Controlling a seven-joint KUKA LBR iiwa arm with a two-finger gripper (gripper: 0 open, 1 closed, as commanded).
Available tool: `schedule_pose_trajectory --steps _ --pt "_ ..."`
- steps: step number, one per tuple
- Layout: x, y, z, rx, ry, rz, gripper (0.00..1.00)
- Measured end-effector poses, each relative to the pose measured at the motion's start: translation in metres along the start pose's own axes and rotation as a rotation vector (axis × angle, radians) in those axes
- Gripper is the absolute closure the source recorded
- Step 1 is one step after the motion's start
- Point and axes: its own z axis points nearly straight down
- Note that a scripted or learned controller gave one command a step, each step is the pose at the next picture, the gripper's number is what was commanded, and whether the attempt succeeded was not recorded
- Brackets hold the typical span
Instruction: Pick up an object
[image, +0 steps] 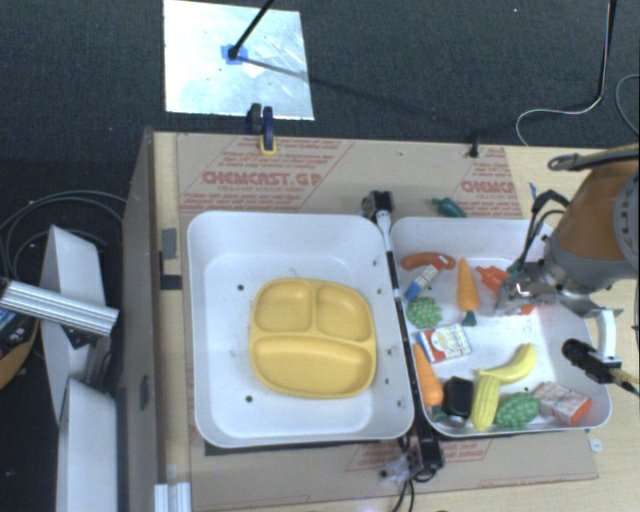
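from my feed the jaws (517, 291) sit low in the right bin (590, 425), right by a small orange-red toy (492, 274) near the bin's upper middle. i honestly can't tell how they stand or if anything's pinched. next to it there's an upright carrot (467, 287), a sausage (428, 261) and a green leafy bit (423, 311). lower down a banana (512, 365), corn (485, 399) and a little carton (444, 344). left bin (215, 300) holds a yellow divided tray (312, 335).

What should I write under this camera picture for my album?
Robot arm reaching over a bin of toy food, beside a yellow tray.
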Motion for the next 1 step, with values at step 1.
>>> schedule_pose_trajectory --steps 1 --pt "0.0001 0.0000 0.0001 0.000 0.000 0.000 0.00"
